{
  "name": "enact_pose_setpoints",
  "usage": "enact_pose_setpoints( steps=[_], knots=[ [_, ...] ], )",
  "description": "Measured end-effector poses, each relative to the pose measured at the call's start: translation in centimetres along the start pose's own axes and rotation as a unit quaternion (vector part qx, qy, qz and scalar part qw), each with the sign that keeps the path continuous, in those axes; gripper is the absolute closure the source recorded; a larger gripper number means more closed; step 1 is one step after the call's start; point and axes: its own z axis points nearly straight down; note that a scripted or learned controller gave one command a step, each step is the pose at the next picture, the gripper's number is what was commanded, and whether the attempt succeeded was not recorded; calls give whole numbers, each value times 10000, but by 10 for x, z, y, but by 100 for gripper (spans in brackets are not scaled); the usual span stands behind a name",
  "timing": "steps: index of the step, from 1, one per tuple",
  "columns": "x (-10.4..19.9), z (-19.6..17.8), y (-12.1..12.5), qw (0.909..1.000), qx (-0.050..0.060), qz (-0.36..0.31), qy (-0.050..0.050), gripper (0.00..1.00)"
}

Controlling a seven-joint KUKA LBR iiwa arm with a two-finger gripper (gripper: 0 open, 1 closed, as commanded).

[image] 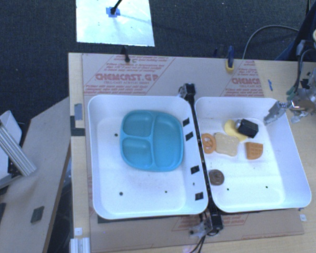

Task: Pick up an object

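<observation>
Your tool [276,111] is hovering over the right bin's [292,194] upper right rim, gripping nothing; whether it is released or clenched cannot be told. The objects, a black block [248,127], pretzel [207,142] and brown disc [216,177] among them, are lying in that bin, while a blue tray [150,140] is sitting in the left bin [108,194].

A blue plate [151,140] sits in the left bin [108,199]. The right bin [284,188] holds small items; the gripper [278,111] hovers at its two o'clock edge.
</observation>
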Motion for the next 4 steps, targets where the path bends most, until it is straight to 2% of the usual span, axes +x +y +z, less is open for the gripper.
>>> enact_pose_setpoints(
  steps=[1,2,4],
  knots=[
    [0,-5,2,10000,-44,-12,-10,0],
    [3,38,-2,10000,-29,-1,-6,0],
    [7,153,-3,10000,-19,5,-1,0]
  ],
)
